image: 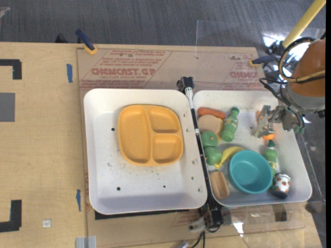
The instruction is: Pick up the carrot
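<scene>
— Where do we see the carrot?

— We see a small bright orange bit (268, 135) in the right bin (302, 161), near its far right side. We think that is the carrot. It sits right at the tip of the claw (267, 125).

— Is the claw open or closed?

— We cannot tell. The claw is a grey tangle from up here. We also cannot tell if it has the carrot or just touches it.

— What is just under the orange bit?

— We see a small green thing (271, 154) there, close to the bin's right wall. We cannot tell if it is part of the carrot.

— Where does the arm come from?

— We see it reach in from the right. Its orange band (310, 74) is up high, past the corner of the bin.

— What else do we see in that bin?

— We see a green bottle (229, 124) standing near the middle. Left of it lies a tan slice of bread (209, 123), with a long red-orange thing (211, 112) just behind it. A big teal bowl (251, 171) sits at the front. A yellow banana (228, 154) touches the bowl's left rim. Two green lumps (210, 140) sit along the left wall. A brown bun (219, 184) lies at the front left, and a black and white toy (281, 186) is at the front right.

— And the other bin?

— We see a yellow plate (151, 134) with three parts in the left bin (98, 159). It sits well apart from the carrot.
</scene>
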`<state>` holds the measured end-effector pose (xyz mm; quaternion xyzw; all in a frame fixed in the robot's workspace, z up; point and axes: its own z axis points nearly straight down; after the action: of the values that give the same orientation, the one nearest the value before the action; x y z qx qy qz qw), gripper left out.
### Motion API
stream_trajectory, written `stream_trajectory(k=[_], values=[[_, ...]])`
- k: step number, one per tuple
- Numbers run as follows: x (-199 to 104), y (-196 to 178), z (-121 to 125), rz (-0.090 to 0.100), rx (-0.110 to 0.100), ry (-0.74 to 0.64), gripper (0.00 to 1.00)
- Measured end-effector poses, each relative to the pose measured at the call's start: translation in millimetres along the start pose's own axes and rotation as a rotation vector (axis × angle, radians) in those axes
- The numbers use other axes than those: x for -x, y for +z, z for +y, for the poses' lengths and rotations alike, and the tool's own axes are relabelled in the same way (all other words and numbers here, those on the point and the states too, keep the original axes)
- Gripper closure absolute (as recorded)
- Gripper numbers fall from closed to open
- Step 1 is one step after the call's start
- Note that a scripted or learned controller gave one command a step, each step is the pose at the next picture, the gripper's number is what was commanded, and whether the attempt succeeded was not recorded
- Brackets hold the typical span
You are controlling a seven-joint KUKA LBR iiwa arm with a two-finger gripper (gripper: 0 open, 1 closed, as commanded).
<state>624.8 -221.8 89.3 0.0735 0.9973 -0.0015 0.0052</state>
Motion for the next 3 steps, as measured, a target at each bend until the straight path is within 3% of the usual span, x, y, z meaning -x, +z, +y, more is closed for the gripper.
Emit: stream_trajectory(k=[1, 2, 3], values=[[3.9, -14.0, 1.5, -0.012, 0.000, -0.001, 1.00], [-70.0, -1.8, -12.0, -0.002, 0.003, -0.288, 1.00], [-70.0, -0.7, -12.4, -0.002, 0.002, -0.289, 0.00]])
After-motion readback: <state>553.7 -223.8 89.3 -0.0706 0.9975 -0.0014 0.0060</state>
